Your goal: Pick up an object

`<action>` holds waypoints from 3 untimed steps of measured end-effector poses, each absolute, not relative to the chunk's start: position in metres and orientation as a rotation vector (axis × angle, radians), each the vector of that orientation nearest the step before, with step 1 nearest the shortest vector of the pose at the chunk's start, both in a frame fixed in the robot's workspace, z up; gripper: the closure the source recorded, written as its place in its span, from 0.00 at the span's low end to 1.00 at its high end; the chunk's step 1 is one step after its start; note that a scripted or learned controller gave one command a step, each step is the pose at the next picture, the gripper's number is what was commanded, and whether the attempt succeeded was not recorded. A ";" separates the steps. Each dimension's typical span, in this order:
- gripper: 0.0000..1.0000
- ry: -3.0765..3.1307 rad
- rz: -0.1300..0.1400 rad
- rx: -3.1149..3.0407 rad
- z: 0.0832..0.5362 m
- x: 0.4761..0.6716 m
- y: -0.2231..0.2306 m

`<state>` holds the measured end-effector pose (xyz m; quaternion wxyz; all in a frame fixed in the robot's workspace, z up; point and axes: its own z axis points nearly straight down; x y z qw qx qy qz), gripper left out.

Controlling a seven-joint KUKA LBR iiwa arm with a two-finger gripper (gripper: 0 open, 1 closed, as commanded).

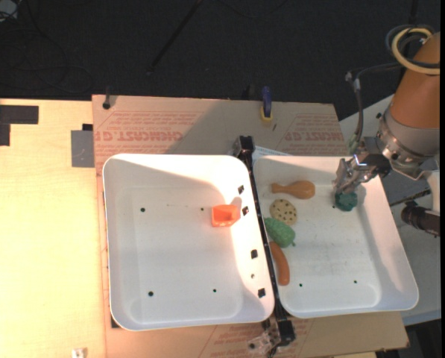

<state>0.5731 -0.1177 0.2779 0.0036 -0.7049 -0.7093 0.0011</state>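
Observation:
My gripper (pixel 348 184) hangs over the far right part of the right bin (pixel 371 274), directly above a small teal object (pixel 346 200) and touching or almost touching it. Further left in that bin lie a tan drumstick-shaped piece (pixel 294 189), a round speckled cookie (pixel 284 211), a green leafy piece (pixel 280 233) and an orange-brown sausage-shaped piece (pixel 281 263). An orange block (pixel 223 215) sits in the left bin (pixel 155 274) near its right wall.
The two bins meet at a black-clipped divider (pixel 258 230). Cardboard (pixel 170 125) lies under the bins, with a blue clamp (pixel 266 103) at its far edge. Cables and the arm's orange band (pixel 420 95) stand at the right.

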 end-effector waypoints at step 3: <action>1.00 -2.207 0.006 -2.226 0.111 0.537 -0.152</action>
